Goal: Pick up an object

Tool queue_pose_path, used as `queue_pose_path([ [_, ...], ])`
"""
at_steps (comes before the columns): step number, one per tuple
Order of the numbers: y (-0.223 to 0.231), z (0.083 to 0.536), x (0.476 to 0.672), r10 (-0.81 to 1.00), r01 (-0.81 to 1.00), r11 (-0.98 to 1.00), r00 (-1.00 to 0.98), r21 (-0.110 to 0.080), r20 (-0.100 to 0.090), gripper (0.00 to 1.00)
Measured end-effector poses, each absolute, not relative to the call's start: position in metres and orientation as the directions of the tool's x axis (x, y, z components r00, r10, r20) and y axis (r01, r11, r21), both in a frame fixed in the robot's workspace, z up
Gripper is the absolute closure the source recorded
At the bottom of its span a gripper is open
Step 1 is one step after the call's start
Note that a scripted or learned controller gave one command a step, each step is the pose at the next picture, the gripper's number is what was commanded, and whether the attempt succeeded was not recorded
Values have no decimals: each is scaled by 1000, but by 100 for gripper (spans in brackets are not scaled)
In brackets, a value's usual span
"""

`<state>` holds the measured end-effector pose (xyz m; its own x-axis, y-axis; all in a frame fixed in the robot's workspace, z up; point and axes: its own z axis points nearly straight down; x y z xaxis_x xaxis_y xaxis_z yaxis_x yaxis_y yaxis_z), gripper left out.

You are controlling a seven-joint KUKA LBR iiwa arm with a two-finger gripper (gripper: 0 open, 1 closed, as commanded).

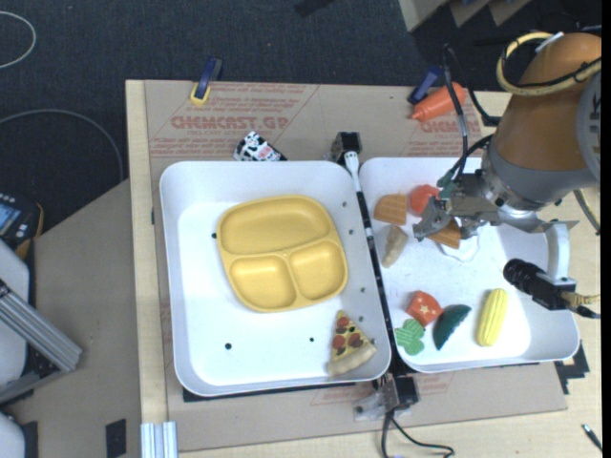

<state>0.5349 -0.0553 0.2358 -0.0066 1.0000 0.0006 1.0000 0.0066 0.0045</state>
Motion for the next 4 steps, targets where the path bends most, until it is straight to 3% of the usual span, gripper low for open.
queue_pose_path([
  [2,47,234,568,1000,1000,6,-6,4,1,100],
  [3,66,233,564,1000,1000,3,-3,0,0,100],
  [4,75,228,574,1000,1000,1,-1,3,-1,100],
])
